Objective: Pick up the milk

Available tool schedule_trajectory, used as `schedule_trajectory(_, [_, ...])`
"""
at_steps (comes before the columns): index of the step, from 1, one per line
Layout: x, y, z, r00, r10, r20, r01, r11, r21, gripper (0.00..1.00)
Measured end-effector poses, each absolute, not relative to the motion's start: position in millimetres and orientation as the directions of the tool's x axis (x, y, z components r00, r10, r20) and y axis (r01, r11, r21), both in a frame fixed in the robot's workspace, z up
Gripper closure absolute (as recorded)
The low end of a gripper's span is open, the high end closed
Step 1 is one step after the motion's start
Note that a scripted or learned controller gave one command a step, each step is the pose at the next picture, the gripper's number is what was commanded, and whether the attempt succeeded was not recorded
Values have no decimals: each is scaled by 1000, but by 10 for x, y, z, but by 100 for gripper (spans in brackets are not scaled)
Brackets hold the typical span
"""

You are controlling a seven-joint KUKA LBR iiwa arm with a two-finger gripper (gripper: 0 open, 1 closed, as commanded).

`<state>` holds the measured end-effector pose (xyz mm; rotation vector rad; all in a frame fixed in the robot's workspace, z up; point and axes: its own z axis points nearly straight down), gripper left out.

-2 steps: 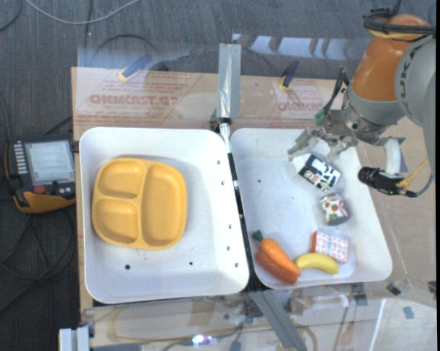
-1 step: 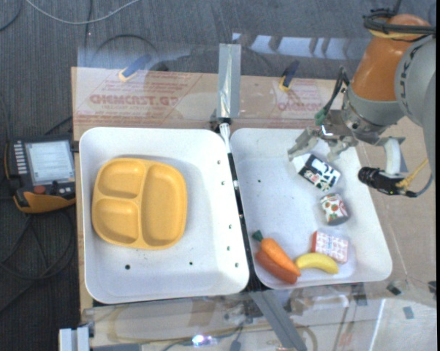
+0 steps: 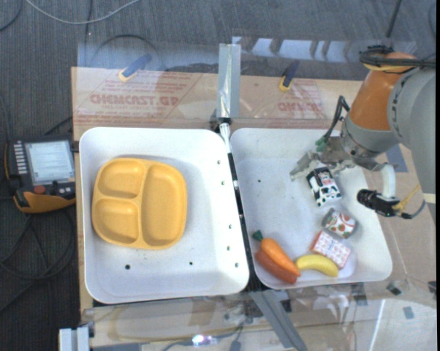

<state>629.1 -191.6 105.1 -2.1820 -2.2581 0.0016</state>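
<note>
The milk carton, a small black-and-white box, lay in the right bin toward two o'clock, well apart from the food crowded at five o'clock: a carrot, a banana, a red box and a small can. The gripper sat right at the carton's twelve o'clock edge, apparently lowered there to straddle it. Nothing was visibly held, and how far the fingers were spread could not be told. The yellow divided plate rested alone in the left bin, clear of the reach.
</note>
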Motion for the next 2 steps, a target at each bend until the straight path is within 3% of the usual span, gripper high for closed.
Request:
schedule_trajectory(1, [6290, -1905, 1126, -37, 999, 2, 999, 37, -5, 100])
schedule_trajectory(2, [6578, -1749, 991, -258, 966, -14, 966, 258, 0, 100])
